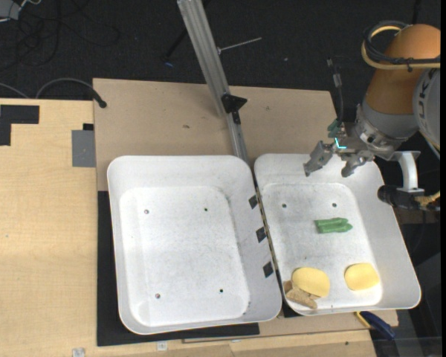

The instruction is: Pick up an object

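The gripper (331, 163) hangs over the far edge of the right bin (390, 229), its two fingers spread apart with nothing between them; on the bin floor near the middle lies a green piece (333, 226), its long axis running left to right, nearly level; nothing lies between it and the gripper; two yellow lumps (311, 281) (362, 276) sit at the near end, well apart from the green piece, the left one touching a tan scrap (302, 297); the left bin (126, 192) lies alongside; a metal rail (208, 65) slants across the bench behind.
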Controlling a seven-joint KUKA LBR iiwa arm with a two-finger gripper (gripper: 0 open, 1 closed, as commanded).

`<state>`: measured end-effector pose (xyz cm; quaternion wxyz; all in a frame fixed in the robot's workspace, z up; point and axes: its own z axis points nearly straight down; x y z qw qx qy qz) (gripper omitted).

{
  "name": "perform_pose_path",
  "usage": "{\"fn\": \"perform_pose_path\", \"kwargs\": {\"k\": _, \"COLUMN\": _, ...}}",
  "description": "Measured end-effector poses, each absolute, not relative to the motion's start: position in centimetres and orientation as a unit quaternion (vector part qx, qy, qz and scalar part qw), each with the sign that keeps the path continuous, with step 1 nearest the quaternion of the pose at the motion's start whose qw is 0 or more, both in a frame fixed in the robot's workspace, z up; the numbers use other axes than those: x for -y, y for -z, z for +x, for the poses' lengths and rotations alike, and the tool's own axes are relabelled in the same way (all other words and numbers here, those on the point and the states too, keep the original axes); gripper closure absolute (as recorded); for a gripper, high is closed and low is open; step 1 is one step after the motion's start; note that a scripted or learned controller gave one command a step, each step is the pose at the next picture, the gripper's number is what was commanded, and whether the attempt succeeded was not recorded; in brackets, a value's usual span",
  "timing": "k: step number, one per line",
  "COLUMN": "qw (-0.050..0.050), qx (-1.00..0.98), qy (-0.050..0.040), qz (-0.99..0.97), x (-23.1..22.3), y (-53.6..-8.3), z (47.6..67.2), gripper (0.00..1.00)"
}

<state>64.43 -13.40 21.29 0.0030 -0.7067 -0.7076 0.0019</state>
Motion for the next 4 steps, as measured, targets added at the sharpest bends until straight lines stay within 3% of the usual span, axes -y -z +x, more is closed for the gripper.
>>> {"fn": "perform_pose_path", "kwargs": {"k": 1, "qw": 0.001, "qx": 0.708, "qy": -0.0009, "qz": -0.706, "x": 13.4, "y": -21.5, "z": 64.5, "gripper": 0.0}}
{"fn": "perform_pose_path", "kwargs": {"k": 2, "qw": 0.003, "qx": 0.708, "qy": -0.0023, "qz": -0.707, "x": 13.7, "y": -16.7, "z": 65.2, "gripper": 0.0}}
{"fn": "perform_pose_path", "kwargs": {"k": 4, "qw": 0.002, "qx": 0.707, "qy": -0.0018, "qz": -0.707, "x": 14.2, "y": -9.0, "z": 64.4, "gripper": 0.0}}
